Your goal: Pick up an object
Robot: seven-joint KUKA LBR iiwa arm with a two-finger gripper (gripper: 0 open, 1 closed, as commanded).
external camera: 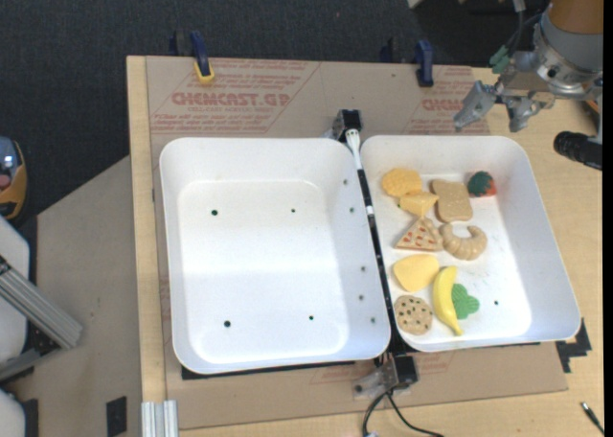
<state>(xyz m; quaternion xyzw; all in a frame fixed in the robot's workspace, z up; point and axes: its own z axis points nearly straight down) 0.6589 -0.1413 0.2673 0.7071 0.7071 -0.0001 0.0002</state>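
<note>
Near edge of right bin (536, 234): cookie (413, 313), banana (446, 299) touching a green piece (465, 302). Mid-bin — yellow wedge (415, 272), pizza slice (420, 236), croissant (465, 241). Further back: toast (451, 200), two more yellow pieces, a red-green item (481, 184) in the far corner. My hand (496, 109) hangs beyond the bin's far rim over the bench (287, 90) — fingers spread, gripping nothing. Left bin (182, 234) alongside.

Grey arm (571, 42) with an orange band above the wrist, ending in a grey metal two-fingered end effector (498, 114).
</note>
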